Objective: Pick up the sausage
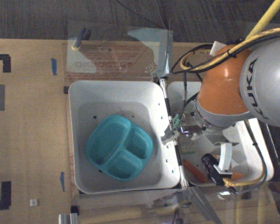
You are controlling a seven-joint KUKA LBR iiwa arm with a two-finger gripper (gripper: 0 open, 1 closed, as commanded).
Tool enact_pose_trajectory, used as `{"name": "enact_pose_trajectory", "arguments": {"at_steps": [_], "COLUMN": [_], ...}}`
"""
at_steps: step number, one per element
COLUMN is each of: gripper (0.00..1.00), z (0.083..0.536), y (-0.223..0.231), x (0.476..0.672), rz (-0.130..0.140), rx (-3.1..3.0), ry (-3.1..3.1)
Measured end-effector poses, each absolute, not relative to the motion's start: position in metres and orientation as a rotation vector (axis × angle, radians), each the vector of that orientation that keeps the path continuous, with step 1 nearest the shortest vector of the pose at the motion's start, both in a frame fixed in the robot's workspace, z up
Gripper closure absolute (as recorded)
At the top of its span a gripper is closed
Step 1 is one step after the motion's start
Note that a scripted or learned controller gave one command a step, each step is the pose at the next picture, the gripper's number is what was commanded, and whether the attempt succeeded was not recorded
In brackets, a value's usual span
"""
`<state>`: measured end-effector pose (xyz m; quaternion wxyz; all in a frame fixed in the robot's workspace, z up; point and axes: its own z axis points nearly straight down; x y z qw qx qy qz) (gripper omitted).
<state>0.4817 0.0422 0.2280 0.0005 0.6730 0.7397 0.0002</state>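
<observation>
Teal divided plate (120, 147) lying tilted in left bin (79, 139). Right bin (266, 160) just beside it, mostly covered by arm (233, 85). Orange sausage (194, 170) near right bin's front edge, close to the wall shared with left bin. Gripper (186, 133) just above the sausage; state not discernible.

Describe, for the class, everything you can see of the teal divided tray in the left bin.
The teal divided tray is a rounded dish that looks like smooth plastic, moulded into three compartments: one large and two smaller. It lies flat and right way up on the floor of the left white bin, turned at a slant to the bin's walls, roughly in the middle. Nothing shows inside its compartments. It touches the bin floor alone; the arm and gripper are apart from it, over the right bin.
</observation>
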Motion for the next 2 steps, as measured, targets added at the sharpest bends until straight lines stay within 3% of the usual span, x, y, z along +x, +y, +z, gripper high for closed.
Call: {"name": "enact_pose_trajectory", "arguments": {"at_steps": [1, 2], "gripper": [0.0, 0.0], "z": [0.184, 0.184], "y": [-0.022, -0.006], "x": [0.479, 0.479], "rz": [-0.002, -0.001], "rx": [1.979, 1.864], "ry": [2.442, 2.532]}}
